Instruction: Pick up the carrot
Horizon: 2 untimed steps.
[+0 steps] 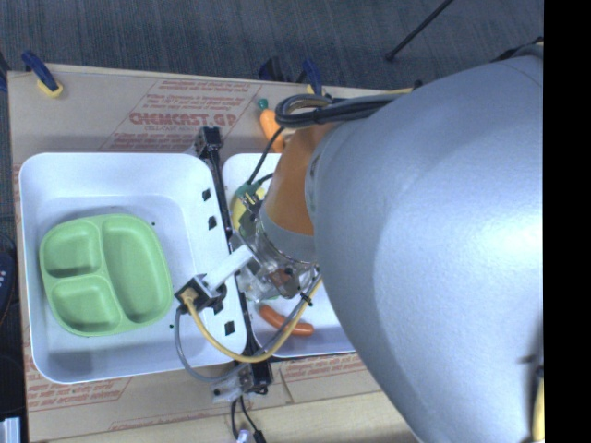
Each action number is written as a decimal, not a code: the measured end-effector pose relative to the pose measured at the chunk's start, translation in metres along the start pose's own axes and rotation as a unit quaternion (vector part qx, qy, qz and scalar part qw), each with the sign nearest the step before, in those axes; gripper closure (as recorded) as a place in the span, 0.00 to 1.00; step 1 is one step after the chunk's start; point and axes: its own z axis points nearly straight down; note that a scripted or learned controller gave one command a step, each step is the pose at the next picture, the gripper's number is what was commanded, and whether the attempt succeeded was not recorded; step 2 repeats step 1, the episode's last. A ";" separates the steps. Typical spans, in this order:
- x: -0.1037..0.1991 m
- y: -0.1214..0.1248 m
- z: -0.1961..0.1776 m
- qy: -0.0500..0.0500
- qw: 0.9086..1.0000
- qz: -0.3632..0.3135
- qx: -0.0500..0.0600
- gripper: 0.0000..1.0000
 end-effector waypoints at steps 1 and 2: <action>0.028 -0.060 -0.027 0.001 0.997 0.073 -0.004 1.00; 0.028 -0.060 -0.027 0.001 0.997 0.073 -0.004 1.00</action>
